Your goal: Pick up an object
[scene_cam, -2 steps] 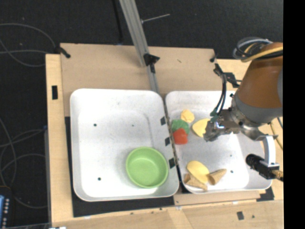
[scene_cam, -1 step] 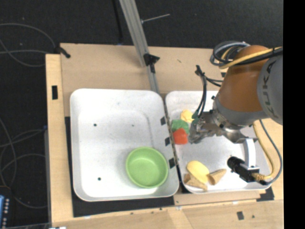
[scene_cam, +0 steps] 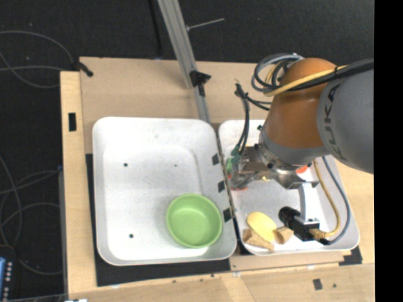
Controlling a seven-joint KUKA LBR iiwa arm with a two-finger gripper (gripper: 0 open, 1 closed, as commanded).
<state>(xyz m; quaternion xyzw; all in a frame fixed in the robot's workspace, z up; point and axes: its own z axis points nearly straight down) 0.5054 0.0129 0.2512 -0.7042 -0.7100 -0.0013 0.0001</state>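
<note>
Yellow banana [scene_cam: 259,221] lies in the right bin [scene_cam: 267,200], lower-centre right of the frame, close to that bin's front wall. Two tan chunks sit next to it: one tan chunk [scene_cam: 257,238] touches its lower-left end, the other tan chunk [scene_cam: 284,234] is just to its right; can't tell what they are. All three rest on the bin floor. Green bowl [scene_cam: 194,221] is in the left bin [scene_cam: 145,162], lower-right corner, upright with its opening up, near the wall shared with the right bin. A few small dark specks dot the left bin floor. Both bins sit side by side, touching, on the brown tabletop [scene_cam: 126,87], with a dark mat edge showing along the left and bottom of the left bin. Arm [scene_cam: 349,118] enters from the right edge; its orange band [scene_cam: 296,112] hangs over the upper half of the right bin. Pincer [scene_cam: 241,172] is at frame centre, over the right bin's left wall, up and left of the banana and apart from it. Pincer state: cannot tell, the wrist body blocks it. Cable loops [scene_cam: 277,68] rise off the top of the arm. An aluminium strut [scene_cam: 176,30] slants from top centre down to the gap between the bins.
</note>
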